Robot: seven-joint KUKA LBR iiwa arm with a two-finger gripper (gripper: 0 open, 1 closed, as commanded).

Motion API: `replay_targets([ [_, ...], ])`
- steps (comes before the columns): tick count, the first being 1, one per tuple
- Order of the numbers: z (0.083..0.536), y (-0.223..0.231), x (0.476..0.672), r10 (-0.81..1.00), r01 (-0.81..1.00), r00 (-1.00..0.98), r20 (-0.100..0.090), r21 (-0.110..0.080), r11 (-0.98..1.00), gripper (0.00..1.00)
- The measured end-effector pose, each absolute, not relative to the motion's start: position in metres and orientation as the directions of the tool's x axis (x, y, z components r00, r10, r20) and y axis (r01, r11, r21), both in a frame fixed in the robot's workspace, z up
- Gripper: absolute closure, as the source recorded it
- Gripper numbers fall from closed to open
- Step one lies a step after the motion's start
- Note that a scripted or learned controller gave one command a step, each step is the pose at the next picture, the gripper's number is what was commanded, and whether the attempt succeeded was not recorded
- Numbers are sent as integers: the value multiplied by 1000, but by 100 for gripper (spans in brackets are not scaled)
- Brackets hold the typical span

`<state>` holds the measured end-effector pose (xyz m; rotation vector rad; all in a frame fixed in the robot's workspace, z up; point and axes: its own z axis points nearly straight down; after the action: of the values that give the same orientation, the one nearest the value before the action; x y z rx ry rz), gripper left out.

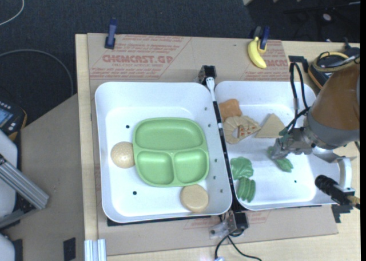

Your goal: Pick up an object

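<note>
1. You have two white bins side by side on the bench. The left bin (108, 111) holds a green tray (170, 151) with three pockets. A round tan cookie (122, 154) sits just beside the tray's left edge, and a second round cookie (194, 197) sits by its lower right corner.

2. The right bin (303, 194) holds the small toy foods. There is an orange piece (229, 107) near the top left, a pizza slice (240, 129) just below it, and a tan wedge (271, 126) next to that. Two green leafy pieces (243, 180) lie near the bin's left wall.

3. The gripper (281, 152) is low in the right bin, on top of a small green piece (284, 164). That green piece looks like the thing you are going for. It pokes out just under the tip.

4. You cannot tell from here if the tool is open or closed. The wrist hides that part. So you cannot say yet that it has the green piece.

5. The arm (337, 111) comes in from the right and points down, likely so the tool can drop straight onto the piece.

6. A yellow banana (257, 55) lies on the board above the right bin, well apart from the tool.

7. My guess: the pick is at the grab step, and lifting has not started.
</note>
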<state>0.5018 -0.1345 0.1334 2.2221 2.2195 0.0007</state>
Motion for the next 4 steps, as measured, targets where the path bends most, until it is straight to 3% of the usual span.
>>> replay_targets([
  [1,188,-81,480,1000,1000,-6,1,5,6,100],
  [2,235,-29,480,1000,1000,-7,2,5,7,100],
  [3,225,53,485,1000,1000,-9,3,0,9,100],
  [4,397,82,481,1000,1000,-6,6,20,6,100],
])
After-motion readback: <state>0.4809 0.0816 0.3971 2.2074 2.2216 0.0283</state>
